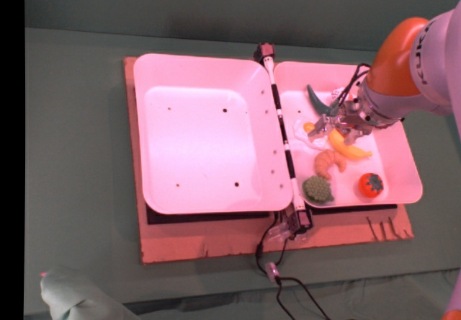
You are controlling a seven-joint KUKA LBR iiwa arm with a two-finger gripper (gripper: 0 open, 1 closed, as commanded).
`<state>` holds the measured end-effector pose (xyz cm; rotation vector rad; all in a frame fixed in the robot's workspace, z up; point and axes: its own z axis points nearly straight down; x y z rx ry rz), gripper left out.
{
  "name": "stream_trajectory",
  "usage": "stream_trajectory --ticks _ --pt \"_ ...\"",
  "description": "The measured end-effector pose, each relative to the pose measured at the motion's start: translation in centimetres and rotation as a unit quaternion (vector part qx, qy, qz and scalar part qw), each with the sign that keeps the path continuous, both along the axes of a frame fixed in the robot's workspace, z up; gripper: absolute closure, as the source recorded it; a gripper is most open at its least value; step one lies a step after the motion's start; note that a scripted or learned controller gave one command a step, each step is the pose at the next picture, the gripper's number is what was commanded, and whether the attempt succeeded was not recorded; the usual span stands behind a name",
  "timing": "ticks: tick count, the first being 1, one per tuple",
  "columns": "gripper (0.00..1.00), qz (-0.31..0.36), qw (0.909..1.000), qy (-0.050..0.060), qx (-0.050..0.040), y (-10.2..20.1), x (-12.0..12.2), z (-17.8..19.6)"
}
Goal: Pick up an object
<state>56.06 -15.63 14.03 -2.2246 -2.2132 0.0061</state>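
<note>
Pincer [333, 126] low over crowded right bin [403, 167], grip state unreadable; likely to nudge banana [349, 147] or fried egg [308, 137], closing between them.

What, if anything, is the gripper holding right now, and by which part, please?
It cannot be told: the gripper sits low over the fried egg and banana, with no clear grasp visible.

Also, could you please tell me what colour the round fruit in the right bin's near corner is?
The round fruit is red-orange with a small green top, seen in the camera view.
</note>
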Motion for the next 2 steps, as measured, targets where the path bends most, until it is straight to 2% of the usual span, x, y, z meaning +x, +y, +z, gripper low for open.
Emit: stream_trajectory --ticks 1,2 --pt "0.0 0.002 0.9999 -0.016 -0.0044 -0.19 0.81 -1.43" --pt "1.0 -0.001 1.0 -0.008 -0.0026 -0.19 0.32 -1.19"
